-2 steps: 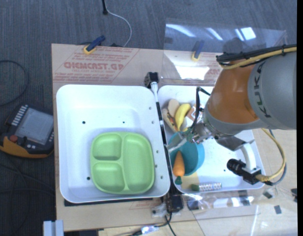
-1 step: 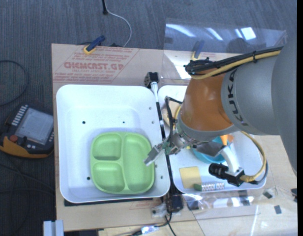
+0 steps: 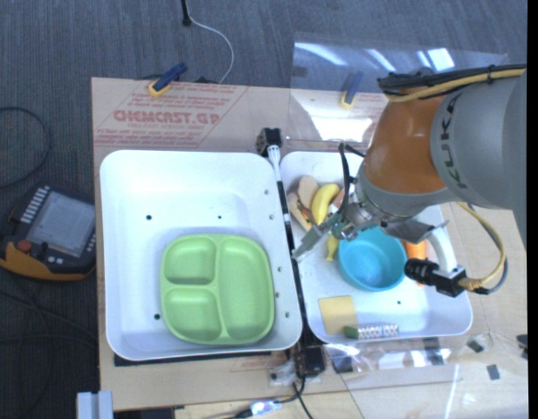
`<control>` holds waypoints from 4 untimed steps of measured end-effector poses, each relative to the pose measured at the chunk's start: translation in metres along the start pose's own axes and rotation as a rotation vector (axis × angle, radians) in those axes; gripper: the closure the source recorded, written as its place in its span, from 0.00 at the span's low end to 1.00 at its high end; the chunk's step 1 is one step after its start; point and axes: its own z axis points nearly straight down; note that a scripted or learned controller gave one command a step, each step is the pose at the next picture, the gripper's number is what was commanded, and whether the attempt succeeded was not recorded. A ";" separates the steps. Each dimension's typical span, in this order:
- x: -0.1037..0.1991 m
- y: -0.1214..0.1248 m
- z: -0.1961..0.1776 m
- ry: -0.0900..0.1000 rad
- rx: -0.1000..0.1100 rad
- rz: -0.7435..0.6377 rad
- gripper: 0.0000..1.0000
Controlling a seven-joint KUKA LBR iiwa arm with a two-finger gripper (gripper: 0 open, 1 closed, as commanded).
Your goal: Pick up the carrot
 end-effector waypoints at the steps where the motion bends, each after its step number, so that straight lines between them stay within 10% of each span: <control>1: -0.084 -0.001 0.016 0.000 0.001 -0.040 0.00; 2: -0.134 -0.074 0.005 0.000 -0.003 -0.291 0.00; 3: -0.134 -0.108 0.092 -0.009 -0.015 -0.215 0.00; 4: -0.165 -0.035 0.092 -0.004 -0.014 0.008 0.00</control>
